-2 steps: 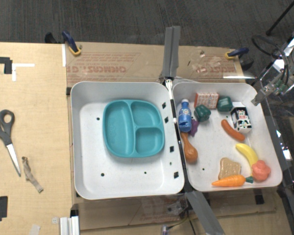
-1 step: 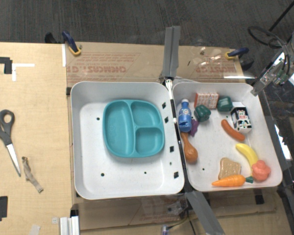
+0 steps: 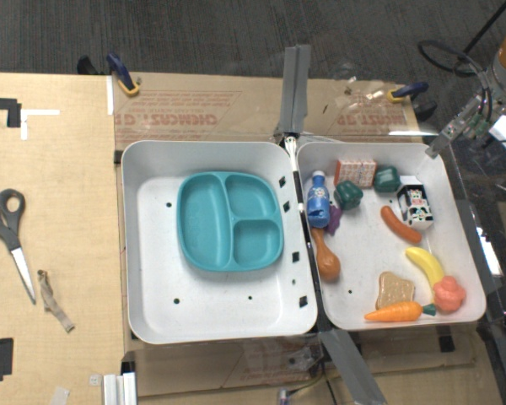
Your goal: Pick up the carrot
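Down at the near edge of the right bin point(image 3: 455, 184), the single carrot point(image 3: 396, 312) lies on its side, orange with a small green top pointing right, just below one slice of toast point(image 3: 395, 290) and beside one pink peach point(image 3: 449, 294). One banana point(image 3: 425, 265), one sausage point(image 3: 401, 224), one milk carton point(image 3: 415, 204), one blue bottle point(image 3: 318, 199), one drumstick point(image 3: 325, 257), two dark green pieces and one pink box share that bin. One teal divided plate point(image 3: 231, 221) with three compartments sits in the left bin point(image 3: 143, 251). One pair of scissors point(image 3: 10, 234) lies on the counter point(image 3: 51, 184). The gripper point(image 3: 476, 118) hangs at the upper right, outside the bins; I cannot tell whether it is open or closed.
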